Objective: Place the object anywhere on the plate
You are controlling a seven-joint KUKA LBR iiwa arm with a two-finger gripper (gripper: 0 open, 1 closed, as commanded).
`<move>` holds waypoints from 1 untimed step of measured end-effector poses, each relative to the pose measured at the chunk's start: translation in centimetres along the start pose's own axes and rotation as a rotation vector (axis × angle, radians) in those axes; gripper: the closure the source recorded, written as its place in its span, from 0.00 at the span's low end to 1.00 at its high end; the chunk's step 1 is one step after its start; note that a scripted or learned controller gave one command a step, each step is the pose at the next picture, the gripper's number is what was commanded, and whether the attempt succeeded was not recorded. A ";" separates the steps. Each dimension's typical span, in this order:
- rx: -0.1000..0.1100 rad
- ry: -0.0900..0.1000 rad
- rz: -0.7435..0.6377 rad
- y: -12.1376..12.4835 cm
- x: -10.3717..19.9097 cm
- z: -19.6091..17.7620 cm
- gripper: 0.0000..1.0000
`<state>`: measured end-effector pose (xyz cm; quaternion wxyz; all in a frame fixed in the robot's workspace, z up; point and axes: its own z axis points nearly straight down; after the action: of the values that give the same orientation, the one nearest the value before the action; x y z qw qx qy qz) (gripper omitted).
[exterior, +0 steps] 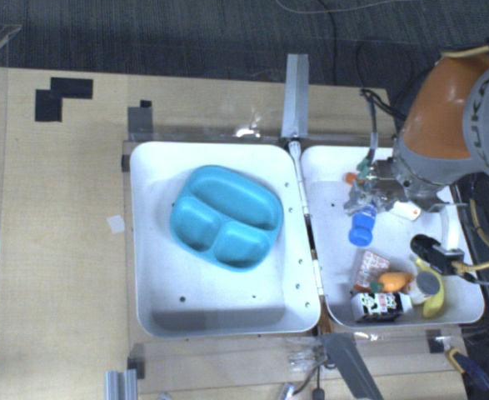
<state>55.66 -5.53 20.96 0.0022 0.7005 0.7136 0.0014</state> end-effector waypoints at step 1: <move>0.000 0.001 0.011 0.8 6.4 -4.8 1.00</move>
<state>56.30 0.93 25.74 0.0017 0.7042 0.7099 0.0019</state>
